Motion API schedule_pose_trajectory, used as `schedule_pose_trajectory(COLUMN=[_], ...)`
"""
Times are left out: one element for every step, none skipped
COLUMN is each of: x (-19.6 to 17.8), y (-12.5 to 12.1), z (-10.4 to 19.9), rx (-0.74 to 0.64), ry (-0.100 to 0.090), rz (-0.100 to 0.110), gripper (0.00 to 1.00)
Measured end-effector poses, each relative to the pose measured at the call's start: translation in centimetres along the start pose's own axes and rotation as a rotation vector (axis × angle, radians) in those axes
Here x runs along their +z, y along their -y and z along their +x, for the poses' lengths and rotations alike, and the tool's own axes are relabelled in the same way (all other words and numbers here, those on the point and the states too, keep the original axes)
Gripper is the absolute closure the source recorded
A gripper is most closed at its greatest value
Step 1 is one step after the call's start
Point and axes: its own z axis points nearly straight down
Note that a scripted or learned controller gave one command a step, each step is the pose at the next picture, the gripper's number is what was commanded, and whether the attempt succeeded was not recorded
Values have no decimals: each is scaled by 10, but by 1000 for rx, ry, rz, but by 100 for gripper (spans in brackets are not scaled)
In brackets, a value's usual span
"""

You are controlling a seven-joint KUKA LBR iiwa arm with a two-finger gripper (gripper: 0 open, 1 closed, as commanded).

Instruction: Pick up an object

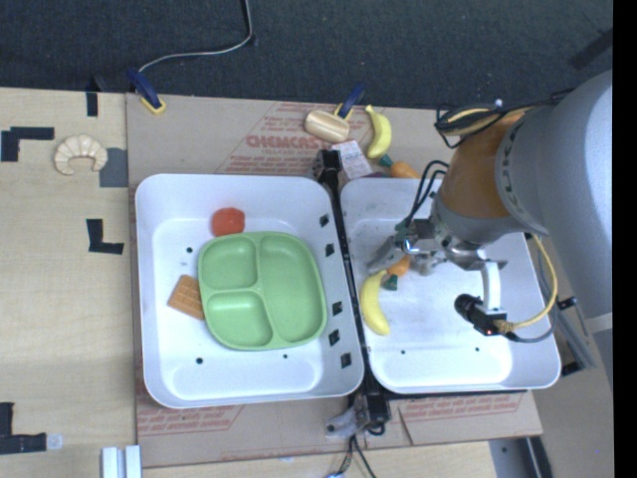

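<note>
My gripper is low over the left half of the right bin, reaching in from the right. Directly under it lies a small orange carrot-like piece with a dark green end. I cannot tell whether the gripper touches it. A yellow banana lies just below and left of the gripper, near the bin's left wall. In the left bin sit a green divided plate, a red round item and a brown flat piece.
Behind the bins on the cardboard lie a bread roll, a second banana, a small box and an orange item. A croissant rests far left on the bench. The divider between the bins is close to the gripper.
</note>
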Motion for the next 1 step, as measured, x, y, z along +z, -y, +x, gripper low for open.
schedule_pose_trajectory(x=[-10], y=[0], z=[0], rx=[0], ry=[0], rz=[0], gripper=[100])
